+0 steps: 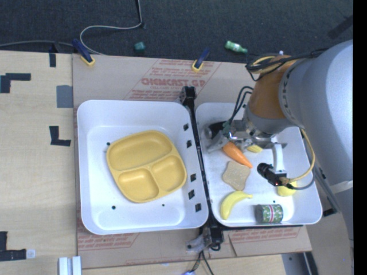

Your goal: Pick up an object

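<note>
My gripper (217,136) hangs low over the far left part of the right bin (309,208), close to the divider between the bins. An orange carrot (237,154) lies directly beside it, its blunt end touching or nearly touching the gripper's tip. A tan bread slice (235,176) lies just in front of the carrot. Nearer the front wall are a yellow banana (231,203) and a green can (269,213) on its side. I see nothing lifted off the bin floor.
The left bin (92,211) holds a yellow divided plate (146,165). A small yellow piece (253,149) lies under the wrist. The grey arm with its orange band (269,99) covers the right bin's far right side. Cardboard surrounds both bins.
</note>
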`<state>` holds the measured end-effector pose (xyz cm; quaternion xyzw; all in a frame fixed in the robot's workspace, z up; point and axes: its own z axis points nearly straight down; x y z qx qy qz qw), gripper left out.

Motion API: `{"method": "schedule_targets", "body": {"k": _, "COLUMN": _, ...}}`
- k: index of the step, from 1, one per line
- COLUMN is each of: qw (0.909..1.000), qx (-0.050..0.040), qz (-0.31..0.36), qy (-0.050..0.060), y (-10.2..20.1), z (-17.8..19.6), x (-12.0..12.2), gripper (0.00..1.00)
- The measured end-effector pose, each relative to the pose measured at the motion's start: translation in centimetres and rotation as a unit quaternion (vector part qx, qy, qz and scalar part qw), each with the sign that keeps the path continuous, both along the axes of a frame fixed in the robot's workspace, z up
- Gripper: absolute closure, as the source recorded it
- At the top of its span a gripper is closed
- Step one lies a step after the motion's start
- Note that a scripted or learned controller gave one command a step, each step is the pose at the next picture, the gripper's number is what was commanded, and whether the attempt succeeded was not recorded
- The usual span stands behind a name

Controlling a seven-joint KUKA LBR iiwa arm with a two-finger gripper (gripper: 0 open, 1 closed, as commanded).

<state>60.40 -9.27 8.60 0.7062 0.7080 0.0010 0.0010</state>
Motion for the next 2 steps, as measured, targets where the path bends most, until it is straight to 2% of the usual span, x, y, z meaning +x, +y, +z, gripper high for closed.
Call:
{"method": "schedule_targets", "body": {"k": 1, "qw": 1.0, "qx": -0.0009, "qz": 0.0, "qy": 0.0, "y": -0.1, "z": 0.9, "x": 0.0, "gripper": 1.0}}
{"method": "schedule_targets", "body": {"k": 2, "qw": 1.0, "qx": 0.0006, "qz": 0.0, "qy": 0.001, "y": 9.3, "z": 9.8, "x": -0.4, "gripper": 1.0}}
